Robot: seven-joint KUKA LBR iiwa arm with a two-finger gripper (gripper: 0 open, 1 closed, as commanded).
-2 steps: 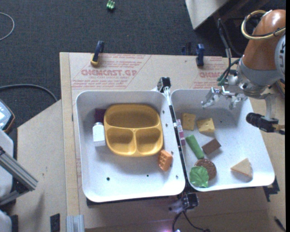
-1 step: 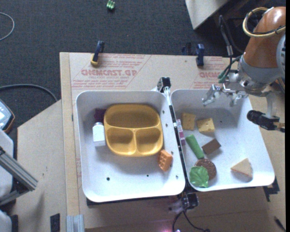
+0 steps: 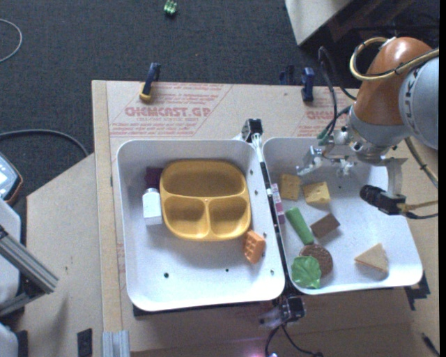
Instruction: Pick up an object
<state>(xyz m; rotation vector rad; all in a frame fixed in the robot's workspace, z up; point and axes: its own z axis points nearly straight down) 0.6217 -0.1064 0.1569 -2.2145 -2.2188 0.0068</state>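
Where the gripper (image 3: 327, 159) hangs over the right bin (image 3: 401, 237), its metal parts blur together, so I cannot tell how it stands. Just below it in that bin lie two yellow cheese-like blocks (image 3: 306, 190), a green stick (image 3: 300, 224), a brown square (image 3: 325, 226) and a pale wedge (image 3: 373, 259), with bare white floor toward the bin's right wall.

Yellow clamp (image 3: 148, 83) on bench edge; blue clamp (image 3: 307, 84); green item (image 3: 170, 8) on floor.

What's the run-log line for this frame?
arm: over right bin | gripper: above cheese cubes | grasp: none seen | left bin: yellow tray
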